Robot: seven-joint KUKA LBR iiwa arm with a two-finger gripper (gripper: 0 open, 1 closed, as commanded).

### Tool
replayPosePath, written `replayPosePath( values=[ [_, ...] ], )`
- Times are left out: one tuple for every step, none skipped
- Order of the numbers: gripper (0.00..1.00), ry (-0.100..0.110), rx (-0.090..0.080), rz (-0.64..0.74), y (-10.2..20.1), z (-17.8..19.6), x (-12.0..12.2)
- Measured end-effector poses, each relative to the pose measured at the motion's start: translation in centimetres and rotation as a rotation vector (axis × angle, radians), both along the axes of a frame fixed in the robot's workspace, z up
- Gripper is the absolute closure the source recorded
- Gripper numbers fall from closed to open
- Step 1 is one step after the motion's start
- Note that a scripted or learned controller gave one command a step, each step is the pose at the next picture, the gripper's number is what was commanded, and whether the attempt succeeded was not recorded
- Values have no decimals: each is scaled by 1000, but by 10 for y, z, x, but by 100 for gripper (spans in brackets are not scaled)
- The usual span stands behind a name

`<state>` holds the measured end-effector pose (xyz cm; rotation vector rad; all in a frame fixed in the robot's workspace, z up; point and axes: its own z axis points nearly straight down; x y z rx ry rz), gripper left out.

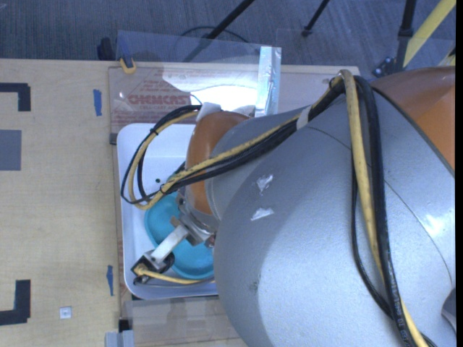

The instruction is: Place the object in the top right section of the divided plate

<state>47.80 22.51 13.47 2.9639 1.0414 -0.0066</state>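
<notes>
A blue divided plate (165,223) lies in the left white bin (134,157), toward its near end. Most of the plate is hidden under the arm; a curved blue rim and part of its near side show. The grey arm with its orange band (210,150) reaches over the bin and covers the middle of the plate. The gripper sits somewhere under the wrist, above the plate. No loose object shows on the visible parts of the plate or the bin floor.
Yellow and black cables (155,143) loop from the wrist over the far part of the bin. A clear plastic sheet (195,78) stands at the bin's far end. The wooden bench (54,215) stretches to the left with black markers and blue tape.
</notes>
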Motion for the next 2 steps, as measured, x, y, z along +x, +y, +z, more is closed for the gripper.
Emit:
replayPosePath(
  values=[
    [100, 4, -1, 5, 1, 9, -1],
    [100, -7, 10, -205, 1, -43, 3]
  ],
)
